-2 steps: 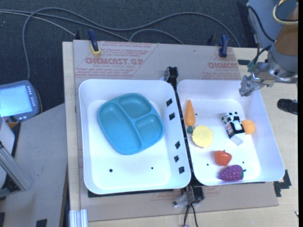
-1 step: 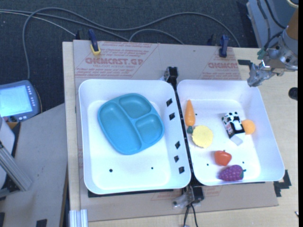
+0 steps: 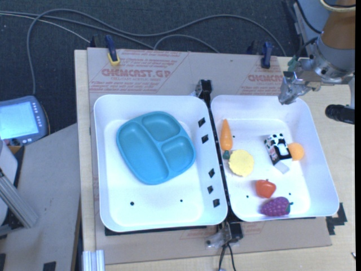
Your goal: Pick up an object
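Hand above right white plastic bin's 1 o'clock corner; finger spread indiscernible. Holding nothing visible. Left white bin: blue sectioned plastic plate. Right: orange toy carrot, purple toy grapes.

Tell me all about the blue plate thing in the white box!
The blue plate is a light blue tray, smooth like plastic, with rounded corners and three sunken sections: one long one on the left and two smaller ones on the right. It lies flat and slightly turned on the floor of the left bin. Nothing sits in it, and nothing touches it but the bin under it.
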`<control>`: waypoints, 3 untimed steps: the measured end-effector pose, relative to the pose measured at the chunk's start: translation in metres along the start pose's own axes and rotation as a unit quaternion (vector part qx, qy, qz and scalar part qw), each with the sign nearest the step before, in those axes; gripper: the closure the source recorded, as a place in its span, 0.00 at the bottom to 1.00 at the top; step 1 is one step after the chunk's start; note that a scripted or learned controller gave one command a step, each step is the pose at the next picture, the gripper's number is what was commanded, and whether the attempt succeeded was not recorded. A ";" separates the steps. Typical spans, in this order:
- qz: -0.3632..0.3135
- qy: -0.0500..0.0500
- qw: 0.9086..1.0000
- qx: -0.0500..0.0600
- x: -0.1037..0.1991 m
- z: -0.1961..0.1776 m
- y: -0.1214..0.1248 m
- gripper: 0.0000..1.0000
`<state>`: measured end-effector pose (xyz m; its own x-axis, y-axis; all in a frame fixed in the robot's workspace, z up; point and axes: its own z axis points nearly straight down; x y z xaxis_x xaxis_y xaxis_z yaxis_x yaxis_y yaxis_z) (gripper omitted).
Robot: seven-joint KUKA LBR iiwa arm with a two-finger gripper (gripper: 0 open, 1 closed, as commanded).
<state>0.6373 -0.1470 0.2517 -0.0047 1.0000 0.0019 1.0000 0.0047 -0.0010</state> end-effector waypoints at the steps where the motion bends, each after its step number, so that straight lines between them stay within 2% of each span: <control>1: 0.000 0.000 1.000 0.000 0.055 -0.006 0.003 1.00; 3: 0.000 0.000 1.000 0.001 0.169 0.023 -0.006 1.00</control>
<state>0.6305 0.0219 0.2288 -0.0055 1.0000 0.0025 1.0000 0.0055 -0.0039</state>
